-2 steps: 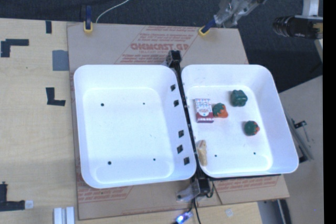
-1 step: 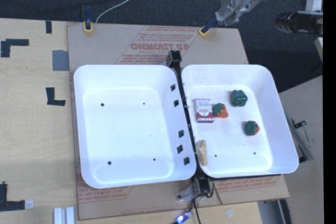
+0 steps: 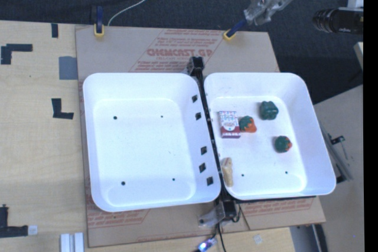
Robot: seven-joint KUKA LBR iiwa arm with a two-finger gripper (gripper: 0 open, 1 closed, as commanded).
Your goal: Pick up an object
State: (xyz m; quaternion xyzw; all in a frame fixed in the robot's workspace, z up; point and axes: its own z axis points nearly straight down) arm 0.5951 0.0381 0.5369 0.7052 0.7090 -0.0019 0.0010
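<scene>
While gripper (image 3: 260, 13) hung high past far rim of right bin (image 3: 307, 97), jaw state was unreadable: blurred, cannot tell released or clenched. Nothing seen between them.

Candidates, near to far, all well below and toward camera from jaws:
- tan piece (image 3: 226, 169) against bin divider: wall clash risk
- small box (image 3: 229, 124) touching orange-green toy (image 3: 247, 124): double grab or nudge likely
- red-green toy (image 3: 282, 144), dark green toy (image 3: 269, 110): rounded, could roll out of pinch

Left bin (image 3: 94, 127) was off to side.
</scene>
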